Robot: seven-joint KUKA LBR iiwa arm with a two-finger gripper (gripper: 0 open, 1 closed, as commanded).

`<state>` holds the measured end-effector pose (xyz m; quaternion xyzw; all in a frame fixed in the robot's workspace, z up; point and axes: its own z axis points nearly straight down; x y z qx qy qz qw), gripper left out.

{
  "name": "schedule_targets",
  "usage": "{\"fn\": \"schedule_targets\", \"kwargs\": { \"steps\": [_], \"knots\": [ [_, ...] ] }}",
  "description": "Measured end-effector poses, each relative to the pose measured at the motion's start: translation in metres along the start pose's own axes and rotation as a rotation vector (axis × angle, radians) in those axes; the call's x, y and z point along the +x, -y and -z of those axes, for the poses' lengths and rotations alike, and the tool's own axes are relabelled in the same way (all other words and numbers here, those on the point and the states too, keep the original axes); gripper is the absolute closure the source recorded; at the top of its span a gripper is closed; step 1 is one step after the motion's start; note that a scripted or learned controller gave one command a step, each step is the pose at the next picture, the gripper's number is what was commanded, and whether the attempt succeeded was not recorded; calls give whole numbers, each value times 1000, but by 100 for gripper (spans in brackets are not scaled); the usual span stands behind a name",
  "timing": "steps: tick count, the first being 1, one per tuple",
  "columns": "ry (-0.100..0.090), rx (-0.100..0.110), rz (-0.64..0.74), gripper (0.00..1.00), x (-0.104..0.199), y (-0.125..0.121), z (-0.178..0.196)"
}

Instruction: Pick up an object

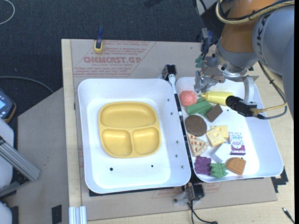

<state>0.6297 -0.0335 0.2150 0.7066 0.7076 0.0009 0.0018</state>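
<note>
The right bin (268, 146) holds several toy foods. A pink-red ball (188, 97) lies at its far left, with a green vegetable (200, 107) and a yellow banana-like piece (216, 97) beside it. Nearer the front are a brown square (214, 112), a round brown cookie (195, 125), a cheese wedge (217, 135), a waffle (198, 146), a small carton with a purple label (237, 143), purple grapes (202, 164), a green floret (218, 170) and an orange cracker (236, 165). My gripper (202, 85) hangs over the bin's far left corner, just behind the ball, with nothing visibly in it.
The left bin (88, 125) carries a yellow divided plate (129, 128). A black rail (180, 118) runs between the two bins. A black cylinder with a cable (241, 106) juts from the arm over the right bin's far side. The arm's orange band (243, 24) looms at the upper right.
</note>
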Motion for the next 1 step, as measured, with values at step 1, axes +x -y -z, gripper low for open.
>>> {"fn": "schedule_targets", "kwargs": {
  "steps": [1],
  "knots": [
    [0, 2, -1, 100, -2, 1, 0]
  ]
}}
